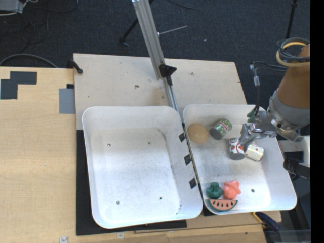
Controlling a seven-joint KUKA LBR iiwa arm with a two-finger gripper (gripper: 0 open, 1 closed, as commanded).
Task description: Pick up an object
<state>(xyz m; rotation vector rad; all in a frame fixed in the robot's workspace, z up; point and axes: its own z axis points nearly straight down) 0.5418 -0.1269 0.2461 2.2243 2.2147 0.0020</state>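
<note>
In the camera view, the hand is low in the right bin, at a small red-and-white object beside a cream block; whether it pinches anything I cannot tell. A green can and tan ball lie nearby, toy foods at the front.

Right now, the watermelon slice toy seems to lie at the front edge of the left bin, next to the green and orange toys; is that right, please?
Not quite: the camera view shows the watermelon slice toy at the front edge of the right bin, not the left bin. The rest holds: it lies next to the green toy and the orange toy.
</note>
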